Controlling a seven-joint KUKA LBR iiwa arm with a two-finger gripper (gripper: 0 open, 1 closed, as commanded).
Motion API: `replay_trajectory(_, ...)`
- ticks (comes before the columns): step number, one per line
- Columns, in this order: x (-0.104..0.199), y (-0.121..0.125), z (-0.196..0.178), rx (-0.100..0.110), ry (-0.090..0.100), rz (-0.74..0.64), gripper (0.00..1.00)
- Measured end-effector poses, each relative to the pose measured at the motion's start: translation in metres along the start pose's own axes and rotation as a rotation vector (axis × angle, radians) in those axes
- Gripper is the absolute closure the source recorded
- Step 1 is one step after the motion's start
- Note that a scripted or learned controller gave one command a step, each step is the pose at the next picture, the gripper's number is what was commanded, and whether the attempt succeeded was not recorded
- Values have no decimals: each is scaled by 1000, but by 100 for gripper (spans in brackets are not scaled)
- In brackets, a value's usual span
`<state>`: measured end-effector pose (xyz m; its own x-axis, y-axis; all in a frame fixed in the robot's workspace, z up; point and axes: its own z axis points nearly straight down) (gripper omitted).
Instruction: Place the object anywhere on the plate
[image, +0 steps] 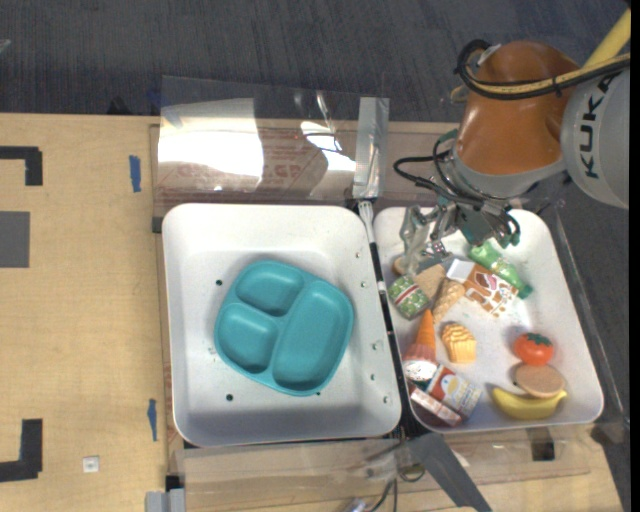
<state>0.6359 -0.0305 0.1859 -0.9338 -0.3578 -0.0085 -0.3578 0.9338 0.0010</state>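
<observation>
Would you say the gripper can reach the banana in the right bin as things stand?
Probably yes: the banana lies uncovered at the bin's near edge, only the bun resting against it, while the gripper hangs over the far end.

The grey arm (520, 110), orange-banded, reaches in from the right, its gripper (440, 235) pointing down.

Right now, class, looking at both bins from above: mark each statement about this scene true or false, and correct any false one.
1. The teal plate lies in the left bin. True.
2. The plate has three compartments. True.
3. A banana rests on the plate. False: it lies in the right bin, near the front corner.
4. The gripper is over the left bin. False: it is over the back of the right bin, among the toy food.
5. A tomato sits beside the banana's end of the right bin. True.
</observation>
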Motion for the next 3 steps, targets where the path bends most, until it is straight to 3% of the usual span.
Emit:
replay_trajectory(1,107,14,-52,3,1,-224,100)
replay_trajectory(2,135,-27,66,-7,11,-432,100)
replay_trajectory(3,65,35,-3,2,-3,-587,100)
